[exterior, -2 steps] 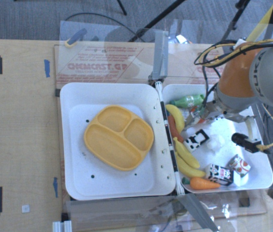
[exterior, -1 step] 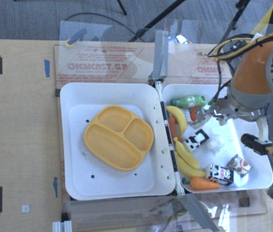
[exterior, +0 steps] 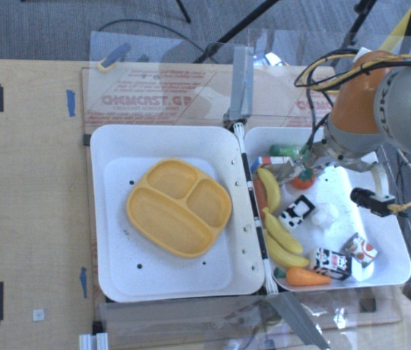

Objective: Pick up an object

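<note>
Orange carrot [exterior: 308, 276] at right bin's near edge, beside yellow bananas [exterior: 281, 240]; claw [exterior: 302, 162] state unclear

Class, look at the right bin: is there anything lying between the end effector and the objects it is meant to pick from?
Nothing visible stands in the way. The end effector hangs low at the far left corner of the right bin, directly over the items there: a green object, a small red piece and the top of a banana.
</note>
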Action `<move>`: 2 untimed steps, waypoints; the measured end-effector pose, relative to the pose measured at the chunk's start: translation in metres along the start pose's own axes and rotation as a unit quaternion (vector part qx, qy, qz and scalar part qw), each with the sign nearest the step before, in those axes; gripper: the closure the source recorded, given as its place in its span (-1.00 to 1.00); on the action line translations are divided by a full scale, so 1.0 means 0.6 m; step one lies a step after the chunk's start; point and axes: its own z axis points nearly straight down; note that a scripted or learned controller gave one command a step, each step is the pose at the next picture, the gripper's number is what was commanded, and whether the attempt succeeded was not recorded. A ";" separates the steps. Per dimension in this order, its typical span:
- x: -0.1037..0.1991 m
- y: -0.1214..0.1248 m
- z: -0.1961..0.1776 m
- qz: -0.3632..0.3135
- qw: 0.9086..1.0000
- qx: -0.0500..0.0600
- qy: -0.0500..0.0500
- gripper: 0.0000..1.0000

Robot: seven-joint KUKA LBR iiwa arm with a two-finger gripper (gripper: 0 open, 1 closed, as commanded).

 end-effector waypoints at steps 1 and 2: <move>0.000 0.002 -0.012 0.000 1.000 -0.001 0.000 1.00; 0.107 0.078 -0.212 -0.155 0.988 0.001 0.000 1.00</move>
